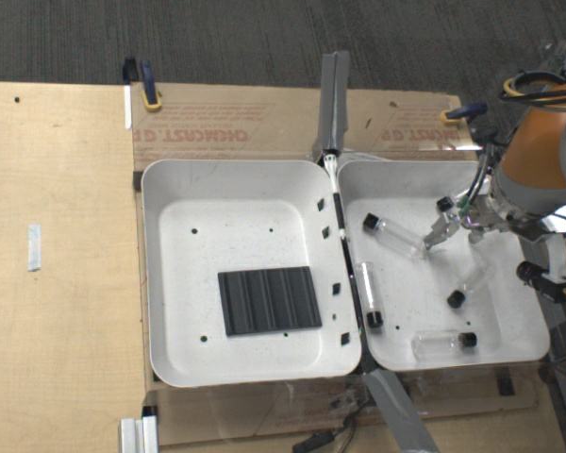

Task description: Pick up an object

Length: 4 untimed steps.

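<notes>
The grey KUKA arm with the orange band [538, 154] reaches in from three o'clock and hangs its two-finger gripper [441, 234] over the upper middle of the right-hand shallow white bin [538, 347]. Whether the jaws are spread or pressed together cannot be told; the metal tips blur into the white floor and nothing is seen between them.

Several clear plastic vials with black caps lie in that bin. The nearest, a clear vial with its black cap at the upper left [389, 233], lies just beside the jaws at about nine o'clock from them, its long axis running from ten o'clock down to four o'clock, so its open end points toward the tips. A second clear vial [367, 293] lies along the bin's left wall, axis twelve to six, cap at the bottom. A third [467, 286] sits at about five o'clock from the jaws, and a fourth [443, 343] lies near the bottom rim, axis nine to three, cap at the right.

The left-hand white bin [165, 347] holds a dark ribbed rectangular slab [269, 300], well apart from the jaws.

Judging from this, the first vial is the likely target: a short shift toward nine o'clock, closing across its axis.
</notes>
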### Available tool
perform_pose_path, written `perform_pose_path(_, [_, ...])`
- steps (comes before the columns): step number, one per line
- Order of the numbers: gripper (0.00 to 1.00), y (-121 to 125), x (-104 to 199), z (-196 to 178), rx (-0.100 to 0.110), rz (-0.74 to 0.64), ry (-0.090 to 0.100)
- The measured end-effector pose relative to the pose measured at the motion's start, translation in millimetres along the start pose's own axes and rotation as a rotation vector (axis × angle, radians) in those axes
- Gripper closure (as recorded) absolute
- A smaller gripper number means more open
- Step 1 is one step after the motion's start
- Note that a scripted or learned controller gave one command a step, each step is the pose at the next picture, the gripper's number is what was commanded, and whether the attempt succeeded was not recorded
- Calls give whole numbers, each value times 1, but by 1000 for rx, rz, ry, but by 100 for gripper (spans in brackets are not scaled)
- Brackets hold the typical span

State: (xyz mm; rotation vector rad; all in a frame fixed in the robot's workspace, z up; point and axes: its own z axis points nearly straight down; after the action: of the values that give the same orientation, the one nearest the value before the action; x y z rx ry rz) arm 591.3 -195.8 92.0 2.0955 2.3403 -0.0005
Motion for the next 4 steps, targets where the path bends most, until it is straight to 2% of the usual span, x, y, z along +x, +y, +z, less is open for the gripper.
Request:
perform_pose_path(1, [0, -97, -12, 1, 2, -173, 7])
perform_pose_path(2, [0, -116, -14, -10, -1, -441, 1])
perform_pose_path(3, [0, -114, -12, -169, -3, -690, -2])
perform_pose_path(4, [0, -114, -14, -311, -3, -893, -3])
